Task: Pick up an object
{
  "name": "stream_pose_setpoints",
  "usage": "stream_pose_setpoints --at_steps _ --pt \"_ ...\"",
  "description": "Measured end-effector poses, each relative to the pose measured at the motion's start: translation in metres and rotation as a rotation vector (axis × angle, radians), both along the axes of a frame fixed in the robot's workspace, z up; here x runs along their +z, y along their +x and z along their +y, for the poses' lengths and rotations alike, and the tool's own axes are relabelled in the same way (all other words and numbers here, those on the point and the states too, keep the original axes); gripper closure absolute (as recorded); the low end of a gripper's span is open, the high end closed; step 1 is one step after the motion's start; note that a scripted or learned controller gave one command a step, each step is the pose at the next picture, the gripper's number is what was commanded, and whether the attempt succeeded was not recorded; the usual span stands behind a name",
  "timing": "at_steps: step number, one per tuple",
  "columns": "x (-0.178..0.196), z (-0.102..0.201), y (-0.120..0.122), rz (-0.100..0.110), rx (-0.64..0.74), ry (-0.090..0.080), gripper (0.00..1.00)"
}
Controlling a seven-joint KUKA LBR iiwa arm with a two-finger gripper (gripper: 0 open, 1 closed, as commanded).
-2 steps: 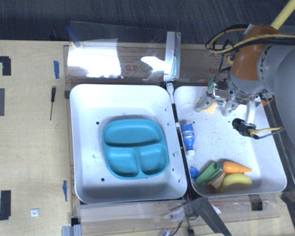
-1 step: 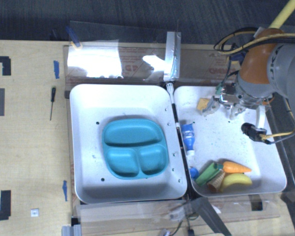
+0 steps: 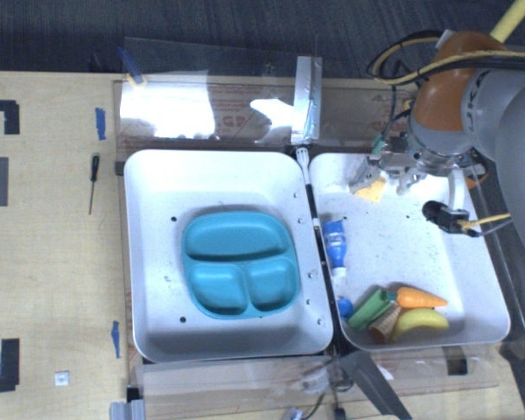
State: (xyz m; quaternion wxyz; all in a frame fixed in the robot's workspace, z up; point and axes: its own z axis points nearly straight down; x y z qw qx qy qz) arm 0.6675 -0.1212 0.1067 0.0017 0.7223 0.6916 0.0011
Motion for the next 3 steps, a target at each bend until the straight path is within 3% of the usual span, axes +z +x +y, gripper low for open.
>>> stream_pose_setpoints --at_steps 1,2,3 --pt "-0.022 -0.019 0.0 0.004 -0.039 0.001 0.0" --pt "-0.01 -0.019 0.0 0.006 -0.037 0.0 1.0" --pt "0.014 0.02 -0.022 0.002 -0.033 0.002 1.0"
